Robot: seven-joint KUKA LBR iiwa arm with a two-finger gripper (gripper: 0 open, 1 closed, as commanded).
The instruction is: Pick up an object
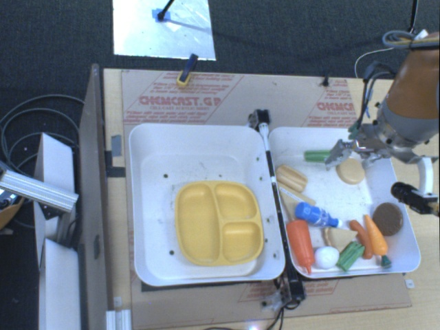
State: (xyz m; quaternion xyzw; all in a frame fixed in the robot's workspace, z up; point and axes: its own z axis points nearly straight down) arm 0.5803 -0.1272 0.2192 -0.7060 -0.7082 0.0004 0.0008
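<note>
Two white bins sit side by side on my bench. Nearest, in the right bin (411, 258), I see a white egg (326, 257), red pepper (299, 243), green piece (350, 255) and carrots (375, 235); a blue bottle (316, 216) lies behind them. The left bin (148, 184) holds a yellow divided tray (218, 222). Farther back, my gripper (350, 155), fingers spread, hovers over a tan round piece (351, 172), gripping nothing.
</note>
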